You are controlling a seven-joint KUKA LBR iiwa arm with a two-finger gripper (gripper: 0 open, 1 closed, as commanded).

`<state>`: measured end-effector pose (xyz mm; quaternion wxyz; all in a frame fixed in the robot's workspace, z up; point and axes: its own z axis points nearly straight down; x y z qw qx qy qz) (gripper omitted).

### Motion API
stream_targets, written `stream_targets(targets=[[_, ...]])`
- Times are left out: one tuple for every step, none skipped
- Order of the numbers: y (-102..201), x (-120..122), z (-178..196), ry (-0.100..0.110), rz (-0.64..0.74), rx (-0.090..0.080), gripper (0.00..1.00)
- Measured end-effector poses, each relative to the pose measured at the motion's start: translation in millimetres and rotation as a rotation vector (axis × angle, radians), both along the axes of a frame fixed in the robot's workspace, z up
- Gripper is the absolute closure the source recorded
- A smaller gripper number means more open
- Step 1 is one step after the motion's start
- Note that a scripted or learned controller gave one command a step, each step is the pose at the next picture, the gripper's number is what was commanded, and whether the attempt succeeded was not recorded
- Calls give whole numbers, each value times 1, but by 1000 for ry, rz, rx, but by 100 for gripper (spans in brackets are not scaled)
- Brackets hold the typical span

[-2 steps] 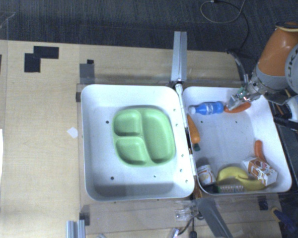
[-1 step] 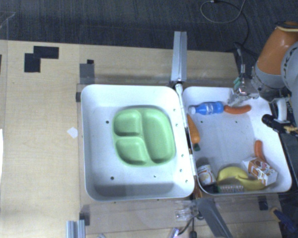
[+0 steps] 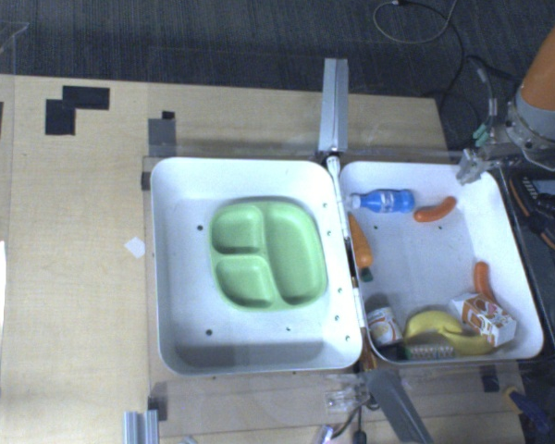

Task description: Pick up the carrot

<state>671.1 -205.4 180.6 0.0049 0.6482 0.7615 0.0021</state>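
Note:
The carrot (image 3: 359, 244) is orange with a dark green end and lies along the left wall of the right bin (image 3: 515, 248), pointing toward the front. My gripper (image 3: 473, 161) hangs at the bin's back right corner, below the arm's orange band (image 3: 548, 67). It is well away from the carrot, up and to the right of it, and nothing shows in its grasp.
The right bin also holds a blue bottle (image 3: 385, 201), two sausages (image 3: 434, 211) (image 3: 482, 277), a banana (image 3: 444, 329), a small carton (image 3: 487, 318), a can (image 3: 381, 324) and a brush (image 3: 427, 350). A green divided plate (image 3: 266, 252) lies in the left bin (image 3: 176, 276).

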Motion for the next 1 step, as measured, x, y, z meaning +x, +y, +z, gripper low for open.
stream_targets(targets=[[1,2,13,-8,7,-4,100]])
